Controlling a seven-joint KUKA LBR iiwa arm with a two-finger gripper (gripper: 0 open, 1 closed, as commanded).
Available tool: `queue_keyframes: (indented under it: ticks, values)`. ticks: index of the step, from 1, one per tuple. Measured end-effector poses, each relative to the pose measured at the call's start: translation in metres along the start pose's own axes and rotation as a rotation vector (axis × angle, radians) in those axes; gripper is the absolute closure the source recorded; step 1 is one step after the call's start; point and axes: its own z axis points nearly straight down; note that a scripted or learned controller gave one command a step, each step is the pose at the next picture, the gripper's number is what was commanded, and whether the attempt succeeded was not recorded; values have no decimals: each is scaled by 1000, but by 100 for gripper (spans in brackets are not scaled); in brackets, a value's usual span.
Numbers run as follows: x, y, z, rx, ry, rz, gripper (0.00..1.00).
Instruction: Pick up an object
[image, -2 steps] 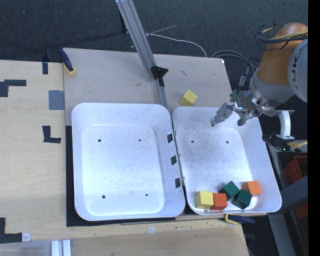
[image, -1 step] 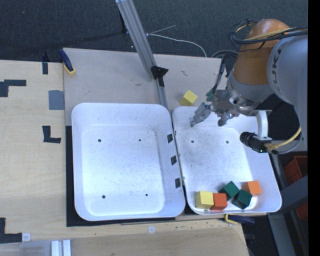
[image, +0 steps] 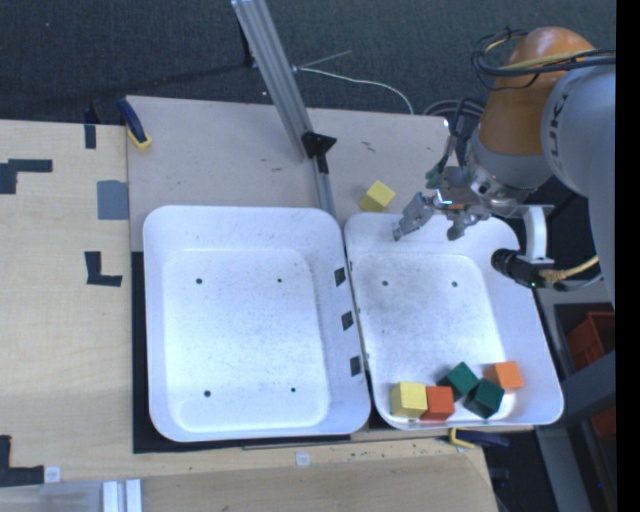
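Several small blocks lie clustered at the near edge of the right bin (image: 520, 320): a yellow block (image: 408, 398), a red-orange block (image: 438, 402), two green blocks (image: 462, 378) (image: 486, 398) and an orange block (image: 508, 375). Another yellow block (image: 379, 196) sits on the bench just beyond the bins. My gripper (image: 432, 222) hangs over the far rim of the right bin, open, with nothing between its fingers. It is well away from the block cluster.
The left bin (image: 240, 320) stands beside the right one. A slanted metal rail (image: 285, 90) with a black clamp crosses the bench behind the bins. A blue-and-yellow clip (image: 135, 125) lies at the bench's far left corner.
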Motion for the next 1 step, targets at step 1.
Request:
queue_keyframes:
  ticks: [1]
  values:
    - [-104,-20,27,5,-3,8,0]
